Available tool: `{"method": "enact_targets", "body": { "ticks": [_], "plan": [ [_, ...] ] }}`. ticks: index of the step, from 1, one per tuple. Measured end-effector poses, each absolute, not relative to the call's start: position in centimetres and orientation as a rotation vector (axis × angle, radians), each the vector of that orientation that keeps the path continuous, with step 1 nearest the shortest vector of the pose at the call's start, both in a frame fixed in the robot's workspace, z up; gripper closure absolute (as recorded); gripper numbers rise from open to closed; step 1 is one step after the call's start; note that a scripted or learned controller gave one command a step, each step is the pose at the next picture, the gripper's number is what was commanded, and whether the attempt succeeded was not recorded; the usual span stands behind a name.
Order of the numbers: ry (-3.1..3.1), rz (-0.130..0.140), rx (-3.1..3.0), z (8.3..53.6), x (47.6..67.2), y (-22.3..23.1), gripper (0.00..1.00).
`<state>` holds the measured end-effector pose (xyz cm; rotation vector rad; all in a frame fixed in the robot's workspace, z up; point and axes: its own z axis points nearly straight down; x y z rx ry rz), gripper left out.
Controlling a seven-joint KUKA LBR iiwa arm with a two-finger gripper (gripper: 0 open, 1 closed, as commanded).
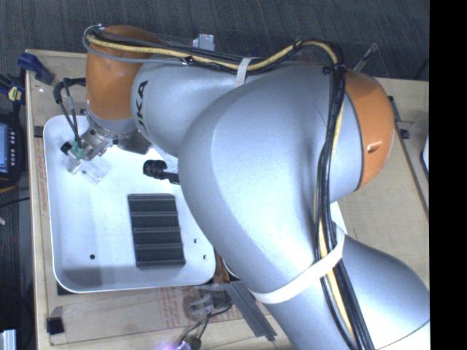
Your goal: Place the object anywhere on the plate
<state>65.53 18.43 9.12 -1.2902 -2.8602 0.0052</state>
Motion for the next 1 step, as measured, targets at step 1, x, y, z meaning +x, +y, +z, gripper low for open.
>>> {"method": "enact_targets", "body": {
  "ticks": [1],
  "plan": [
    [-2.765, 0.006, -1.483, 10.2, 58.42, 21.18, 1.0]
  ]
}}
